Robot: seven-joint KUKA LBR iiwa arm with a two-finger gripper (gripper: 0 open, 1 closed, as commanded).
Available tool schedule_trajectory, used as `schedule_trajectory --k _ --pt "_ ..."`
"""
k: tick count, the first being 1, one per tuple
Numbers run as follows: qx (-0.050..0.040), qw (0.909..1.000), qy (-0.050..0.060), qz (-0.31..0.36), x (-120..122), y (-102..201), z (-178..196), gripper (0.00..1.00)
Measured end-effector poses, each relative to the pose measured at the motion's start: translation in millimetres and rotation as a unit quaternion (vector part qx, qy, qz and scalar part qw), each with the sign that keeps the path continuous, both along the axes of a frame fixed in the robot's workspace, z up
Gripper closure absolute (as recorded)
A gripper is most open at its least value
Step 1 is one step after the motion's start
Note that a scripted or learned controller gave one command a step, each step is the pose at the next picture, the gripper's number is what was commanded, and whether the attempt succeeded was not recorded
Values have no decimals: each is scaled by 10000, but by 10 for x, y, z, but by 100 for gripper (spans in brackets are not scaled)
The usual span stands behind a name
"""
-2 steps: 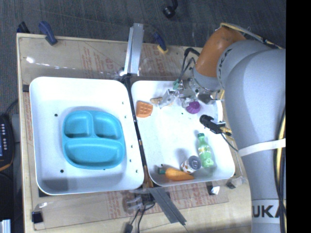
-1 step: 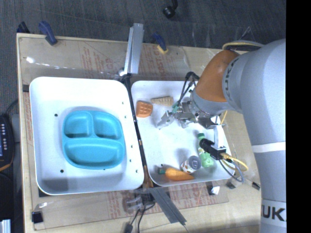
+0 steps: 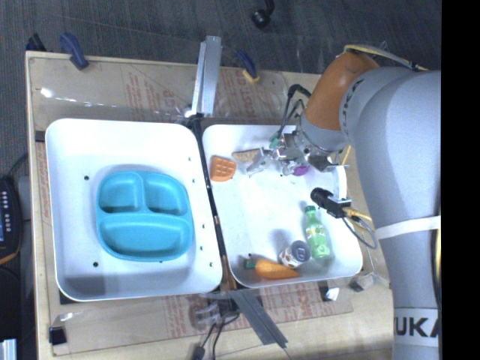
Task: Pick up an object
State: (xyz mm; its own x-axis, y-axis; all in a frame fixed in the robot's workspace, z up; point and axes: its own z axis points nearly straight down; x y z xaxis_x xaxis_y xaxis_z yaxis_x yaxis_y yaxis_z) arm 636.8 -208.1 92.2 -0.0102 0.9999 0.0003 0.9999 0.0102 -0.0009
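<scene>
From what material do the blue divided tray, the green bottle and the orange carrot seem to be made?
Blue divided tray: likely moulded plastic, uniform colour, soft sheen.
Green bottle: probably translucent plastic with a label; too small to be sure.
Orange carrot: looks like a toy, matte plastic or rubber; the surface is even and unnaturally smooth.

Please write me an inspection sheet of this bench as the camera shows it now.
Surface: two shallow white bins side by side, left bin and right bin, on a brown board.
Job's things: in the right bin, an orange waffle-shaped toy at the upper left, a green plastic bottle, a small round silver can and an orange carrot toy at the lower edge.
Clutter: a blue three-compartment tray in the left bin.
Grippers: gripper low over the right bin's upper part, beside the waffle toy.
Cables: black cables at the wrist.
Surroundings: blue clamps on the board's far edge; dark floor.
</scene>
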Motion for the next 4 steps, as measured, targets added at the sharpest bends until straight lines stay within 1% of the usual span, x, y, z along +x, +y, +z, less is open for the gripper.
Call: schedule_trajectory --k 1,2,4 --pt "-2 10000 -7 1 211 -3 7 0" --pt "-6 10000 -6 46 222 20 112 100" --pt "-18 9999 -23 100 239 40 317 100"
